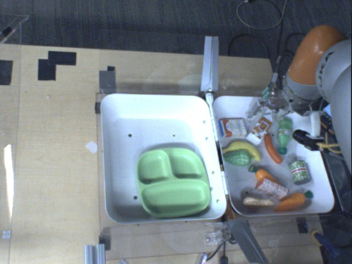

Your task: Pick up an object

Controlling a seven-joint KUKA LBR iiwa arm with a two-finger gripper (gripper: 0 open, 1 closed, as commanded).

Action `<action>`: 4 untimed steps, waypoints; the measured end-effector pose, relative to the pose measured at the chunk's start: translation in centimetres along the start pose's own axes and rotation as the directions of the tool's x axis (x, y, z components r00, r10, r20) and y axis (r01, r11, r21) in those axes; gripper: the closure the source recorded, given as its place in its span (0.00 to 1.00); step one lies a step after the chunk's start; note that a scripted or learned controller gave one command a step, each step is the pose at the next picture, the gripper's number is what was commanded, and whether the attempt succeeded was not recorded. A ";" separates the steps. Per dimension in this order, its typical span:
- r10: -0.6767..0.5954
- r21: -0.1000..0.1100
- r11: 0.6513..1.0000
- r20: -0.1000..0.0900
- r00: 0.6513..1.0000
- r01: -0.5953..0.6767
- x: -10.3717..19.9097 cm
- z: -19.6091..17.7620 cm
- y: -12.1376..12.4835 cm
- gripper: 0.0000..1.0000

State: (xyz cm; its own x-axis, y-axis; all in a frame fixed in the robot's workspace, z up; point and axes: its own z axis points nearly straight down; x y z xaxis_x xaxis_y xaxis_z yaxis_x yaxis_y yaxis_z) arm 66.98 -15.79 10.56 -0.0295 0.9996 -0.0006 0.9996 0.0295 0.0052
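Note:
The right bin (pixel 330 194) holds several toy foods. Among them are a white and orange box (pixel 234 127), a small packet (pixel 260 127), a green bottle (pixel 284 133), a red sausage (pixel 272 148), a yellow banana (pixel 242 146), a green bumpy fruit (pixel 237 158), a green can (pixel 299 171) and an orange carrot (pixel 291 202). My gripper (pixel 265 104) hangs over the bin's far edge, just above the small packet and left of the bottle. Nothing shows in its grasp.
In the left bin (pixel 118 131) a green divided plate (pixel 173 181) lies toward the front. A metal post (pixel 210 65) rises between the bins at the back. Black cables (pixel 264 15) trail behind the right bin.

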 end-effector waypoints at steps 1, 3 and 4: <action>-0.024 -0.004 1.000 0.000 1.000 0.024 0.9 1.6 -5.9 0.00; 0.080 -0.002 0.997 0.000 0.997 -0.080 7.8 -12.6 -9.5 1.00; -0.049 0.000 0.999 0.001 0.999 0.049 5.0 -14.1 -9.4 1.00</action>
